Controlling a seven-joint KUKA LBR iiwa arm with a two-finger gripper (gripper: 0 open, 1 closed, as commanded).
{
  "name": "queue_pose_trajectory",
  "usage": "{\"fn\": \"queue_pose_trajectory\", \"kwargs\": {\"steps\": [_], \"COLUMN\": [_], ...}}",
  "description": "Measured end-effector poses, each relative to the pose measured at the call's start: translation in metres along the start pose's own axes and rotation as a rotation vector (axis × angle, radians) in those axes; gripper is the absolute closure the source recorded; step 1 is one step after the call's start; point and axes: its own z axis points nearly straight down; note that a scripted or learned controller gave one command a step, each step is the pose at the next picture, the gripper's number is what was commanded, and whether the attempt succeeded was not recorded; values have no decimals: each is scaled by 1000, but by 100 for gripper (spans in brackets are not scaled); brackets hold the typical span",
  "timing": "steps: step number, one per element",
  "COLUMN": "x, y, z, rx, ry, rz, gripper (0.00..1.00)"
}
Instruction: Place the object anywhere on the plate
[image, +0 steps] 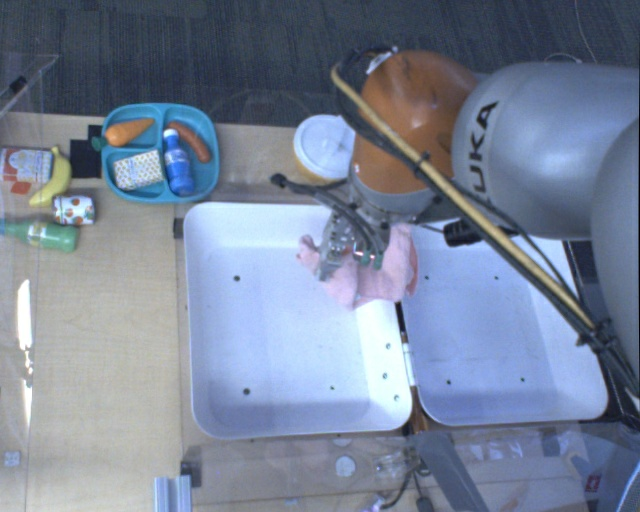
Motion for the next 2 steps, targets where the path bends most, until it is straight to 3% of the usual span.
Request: {"fn": "queue_pose_trajectory", "kwargs": {"steps": [1,2], "x": [30,30], "y": [40,40], "z": [-4,-4], "rx": [0,0], "ry": [2,1], "rz": [-230,-229], "gripper": [100,0]}}
